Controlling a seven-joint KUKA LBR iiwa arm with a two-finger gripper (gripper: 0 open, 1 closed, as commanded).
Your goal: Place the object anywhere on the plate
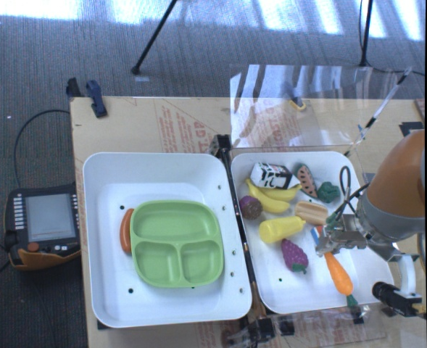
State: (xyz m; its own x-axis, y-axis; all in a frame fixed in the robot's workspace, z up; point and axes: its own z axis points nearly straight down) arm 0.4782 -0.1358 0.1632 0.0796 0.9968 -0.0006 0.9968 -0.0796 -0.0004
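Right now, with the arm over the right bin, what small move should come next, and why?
Probably lower the gripper a little onto the orange toy carrot just beneath it. Nothing visibly sits between the jaws, and the green three-compartment plastic plate in the left white bin holds nothing.

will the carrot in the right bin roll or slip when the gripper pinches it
The carrot looks like smooth molded plastic, so probably stiff and light. Its tapered, rounded body may squirt out of a pinch near the tip, and likely rolls in an arc if nudged sideways.
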